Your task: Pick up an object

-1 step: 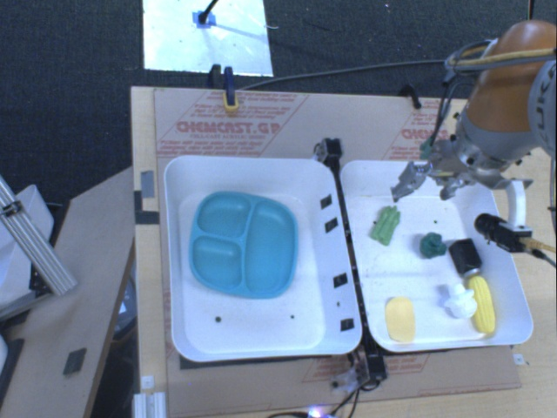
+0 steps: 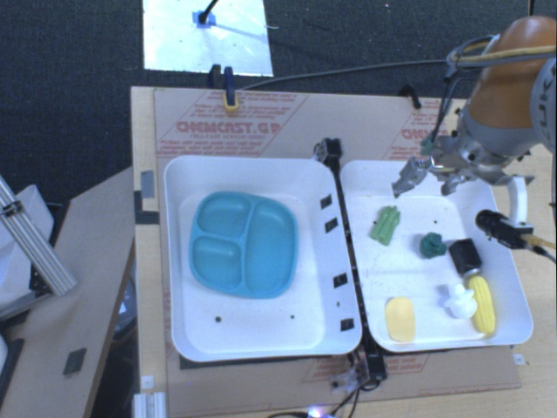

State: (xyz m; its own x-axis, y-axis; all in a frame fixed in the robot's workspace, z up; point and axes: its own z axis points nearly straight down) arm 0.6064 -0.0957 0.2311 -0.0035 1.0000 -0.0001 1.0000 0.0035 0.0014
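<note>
**Arm poised over the right bin, nothing in its grip**

Dark carpet surrounds a cardboard-topped bench (image 2: 261, 120) carrying two shallow white bins side by side. Inside the left bin (image 2: 183, 233) lies a blue divided plate (image 2: 244, 244). Scattered across the right bin (image 2: 513, 320) are several small toys: a green ridged piece (image 2: 385, 225), a dark green lump (image 2: 432, 246), a pale yellow oval (image 2: 400, 318), a yellow corn cob (image 2: 481, 303), a small white figure (image 2: 459, 300) touching the cob, and a black block (image 2: 464, 255).

The gripper (image 2: 432, 174) hangs above the bin's far edge, fingers spread, with nothing between them.

Nearest is the green ridged piece, just below and left of the fingers. It looks like light, hollow plastic, stiff enough to pinch, and its ridges should resist slipping. Closing across its narrow width, near the middle, seems the safest hold. The smooth, flat oval would likely be harder to grasp.

Much of the wrist is cut off at the frame's right side, and the height of the fingertips above the bin floor is hard to judge.
</note>
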